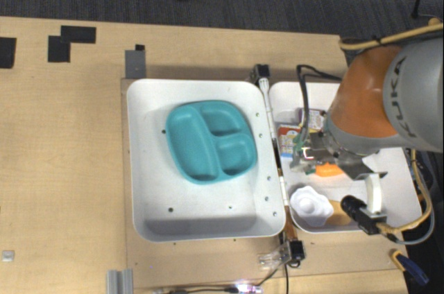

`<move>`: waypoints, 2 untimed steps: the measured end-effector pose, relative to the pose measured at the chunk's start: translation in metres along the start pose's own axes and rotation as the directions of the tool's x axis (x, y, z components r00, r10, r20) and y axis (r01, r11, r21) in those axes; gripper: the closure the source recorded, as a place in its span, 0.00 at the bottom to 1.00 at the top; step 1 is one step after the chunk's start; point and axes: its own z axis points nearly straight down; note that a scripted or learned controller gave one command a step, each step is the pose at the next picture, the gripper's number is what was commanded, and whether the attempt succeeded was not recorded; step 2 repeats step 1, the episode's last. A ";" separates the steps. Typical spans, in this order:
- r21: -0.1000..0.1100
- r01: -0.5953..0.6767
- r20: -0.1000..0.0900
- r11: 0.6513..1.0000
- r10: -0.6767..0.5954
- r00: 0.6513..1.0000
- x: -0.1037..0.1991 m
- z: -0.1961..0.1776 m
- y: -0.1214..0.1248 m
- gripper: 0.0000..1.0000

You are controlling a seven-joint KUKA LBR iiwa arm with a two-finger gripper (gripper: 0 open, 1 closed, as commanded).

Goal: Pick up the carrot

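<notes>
The carrot (330,172) is a small orange piece lying in the right bin (399,183), mostly covered by the arm's wrist. My gripper (310,156) hangs low over the middle of that bin, just left of the carrot's visible end. Whether it touches the carrot cannot be made out from this angle. The grey arm with its orange band (364,98) comes in from the right and hides much of the bin.
A teal divided plate (209,141) lies in the left bin (149,168). In the right bin, a white cup-like object (309,204) sits at the front left, a colourful packet (287,139) at the left wall, and a brown item (336,215) by the cup.
</notes>
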 end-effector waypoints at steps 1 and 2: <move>0.010 -0.210 0.002 0.978 0.210 0.978 -0.035 0.012 0.023 1.00; 0.010 -0.210 0.002 0.978 0.210 0.978 -0.035 0.012 0.023 1.00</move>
